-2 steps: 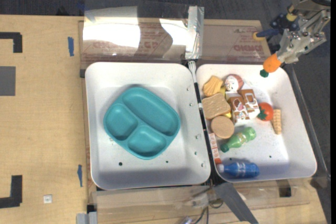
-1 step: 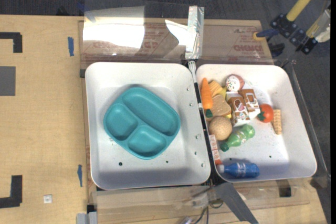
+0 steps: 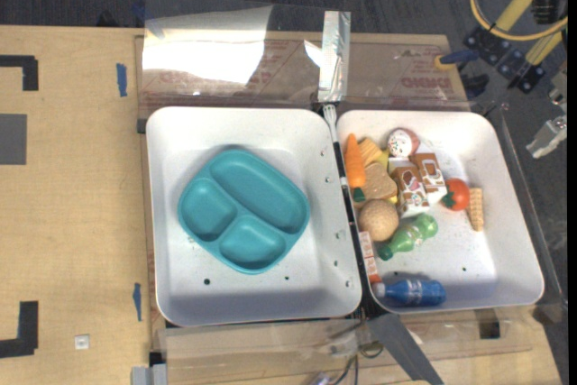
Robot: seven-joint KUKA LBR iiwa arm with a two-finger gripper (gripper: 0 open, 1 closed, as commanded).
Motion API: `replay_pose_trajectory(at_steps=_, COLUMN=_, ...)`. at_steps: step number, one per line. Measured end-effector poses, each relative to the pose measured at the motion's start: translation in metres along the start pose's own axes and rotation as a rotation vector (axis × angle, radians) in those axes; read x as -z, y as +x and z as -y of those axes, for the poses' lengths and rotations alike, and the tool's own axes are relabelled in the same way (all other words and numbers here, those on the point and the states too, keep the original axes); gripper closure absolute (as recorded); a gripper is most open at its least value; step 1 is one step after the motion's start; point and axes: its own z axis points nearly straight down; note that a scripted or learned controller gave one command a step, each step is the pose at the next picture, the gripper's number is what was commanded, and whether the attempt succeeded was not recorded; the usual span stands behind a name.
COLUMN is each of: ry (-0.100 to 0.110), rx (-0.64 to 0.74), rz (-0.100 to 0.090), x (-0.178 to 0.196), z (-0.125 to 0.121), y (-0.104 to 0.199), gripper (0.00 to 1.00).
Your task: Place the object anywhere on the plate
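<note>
The plate (image 3: pixel 243 209) lies bare in the left bin (image 3: pixel 171 140), ready for placement; toys (image 3: pixel 401 194) crowd right of it. Pincer state: cannot tell.

Open white floor all around the teal plate (image 3: pixel 243 208) in the left bin (image 3: pixel 171 144), widest toward the far and near rims. Nothing on the plate's three compartments. Between the bins, a raised double rim (image 3: pixel 344 221) to clear. In the right bin (image 3: pixel 505 221), toys crowded against the left wall: carrot (image 3: pixel 355 160), round brown ball (image 3: pixel 380 218), green piece (image 3: pixel 410 235), blue bottle (image 3: pixel 410 290) along the near edge. Bare floor on the right half. Clear sheeting (image 3: pixel 270 59) upright behind both bins.
</note>
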Motion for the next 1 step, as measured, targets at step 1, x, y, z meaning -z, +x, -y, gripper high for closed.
replay_pose_trajectory(at_steps=1, ry=0.014, rx=0.142, rz=-0.012, x=0.1594, z=0.0508, y=0.0222, gripper=1.00)
